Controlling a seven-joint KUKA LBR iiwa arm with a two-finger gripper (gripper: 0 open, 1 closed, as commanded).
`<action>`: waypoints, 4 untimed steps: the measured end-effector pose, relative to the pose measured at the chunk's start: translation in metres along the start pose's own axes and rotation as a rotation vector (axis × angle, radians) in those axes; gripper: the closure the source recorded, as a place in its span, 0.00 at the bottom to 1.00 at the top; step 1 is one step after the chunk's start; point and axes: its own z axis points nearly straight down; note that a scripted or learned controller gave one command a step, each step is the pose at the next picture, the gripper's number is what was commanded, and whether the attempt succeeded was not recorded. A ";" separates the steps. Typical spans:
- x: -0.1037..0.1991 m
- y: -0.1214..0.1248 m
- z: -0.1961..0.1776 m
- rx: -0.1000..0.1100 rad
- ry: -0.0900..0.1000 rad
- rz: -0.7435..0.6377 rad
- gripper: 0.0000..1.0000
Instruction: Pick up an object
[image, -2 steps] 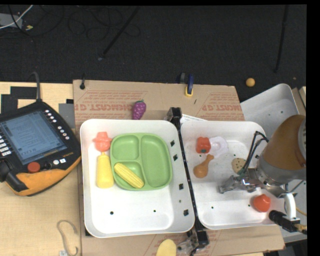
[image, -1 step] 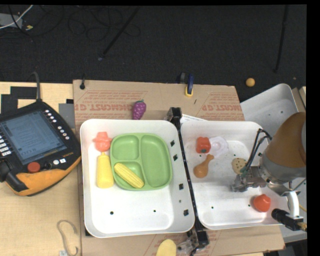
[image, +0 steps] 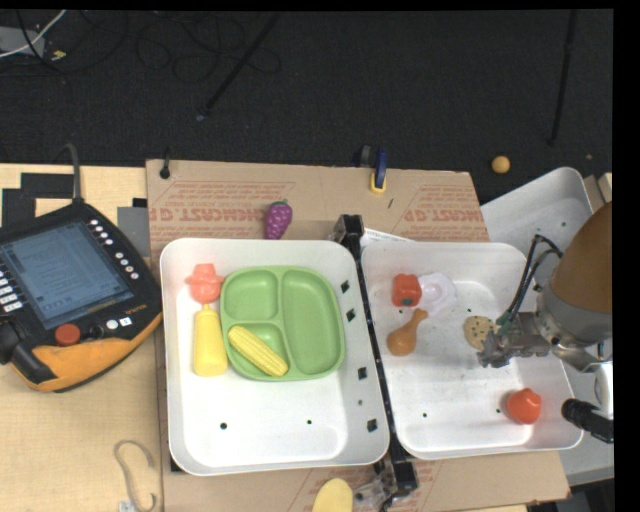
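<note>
Dark carpet is seen beyond a pale wooden surface (image: 60, 440) on which two shallow white bins are set side by side over cardboard. In the left bin (image: 260, 430) a green divided plate (image: 300, 320) is placed, with a yellow corn cob (image: 258, 350) resting on it, a yellow bottle (image: 208, 342) just beside it and a pink toy (image: 204, 284) above that. In the right bin (image: 450, 420) an orange-red toy (image: 406, 290), a brown drumstick (image: 405, 333), a speckled cookie (image: 478, 327) and an orange-red ball (image: 522, 405) are scattered. The hand (image: 497, 350) is lowered just beside the cookie; whether it is open or closed cannot be told, and nothing is seen held.
</note>
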 end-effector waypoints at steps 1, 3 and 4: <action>-0.010 0.001 -0.059 -0.002 -0.001 0.001 1.00; 0.034 0.002 -0.083 0.005 0.003 -0.004 1.00; 0.079 -0.015 -0.078 0.007 0.003 -0.003 1.00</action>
